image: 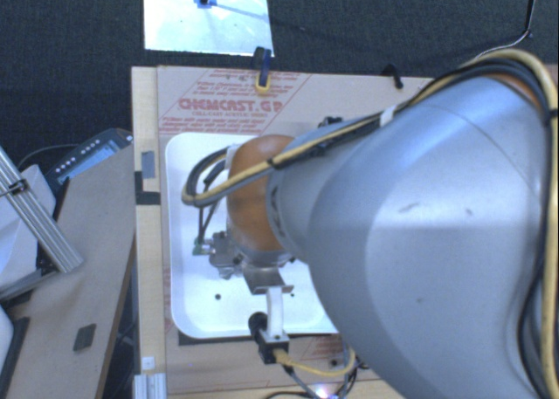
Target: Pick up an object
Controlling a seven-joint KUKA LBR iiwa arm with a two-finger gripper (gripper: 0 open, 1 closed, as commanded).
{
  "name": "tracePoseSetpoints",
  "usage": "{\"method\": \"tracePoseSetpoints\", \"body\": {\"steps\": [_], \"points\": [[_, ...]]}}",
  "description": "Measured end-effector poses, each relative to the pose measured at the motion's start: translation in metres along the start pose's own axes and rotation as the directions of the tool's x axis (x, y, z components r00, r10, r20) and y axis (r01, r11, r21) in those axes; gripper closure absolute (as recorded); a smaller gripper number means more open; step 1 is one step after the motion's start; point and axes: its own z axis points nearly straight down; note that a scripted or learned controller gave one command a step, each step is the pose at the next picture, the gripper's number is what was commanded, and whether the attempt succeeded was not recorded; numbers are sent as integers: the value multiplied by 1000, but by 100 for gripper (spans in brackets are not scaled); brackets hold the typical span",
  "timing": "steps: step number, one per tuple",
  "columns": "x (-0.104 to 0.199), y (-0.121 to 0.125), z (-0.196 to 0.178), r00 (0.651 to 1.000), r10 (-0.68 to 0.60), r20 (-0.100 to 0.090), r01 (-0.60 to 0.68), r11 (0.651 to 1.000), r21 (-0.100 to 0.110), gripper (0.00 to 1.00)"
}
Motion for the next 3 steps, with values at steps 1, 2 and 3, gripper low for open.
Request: {"method": "tracePoseSetpoints", "body": {"steps": [1, 2, 3], "points": [[10, 1, -48, 1000, -3, -4, 3, 1000, -6, 100], [9, 0, -31, 1000, -2, -1, 2, 1000, -2, 100], [6, 0, -40, 1000, -1, -2, 1, 1000, -3, 100]]}}
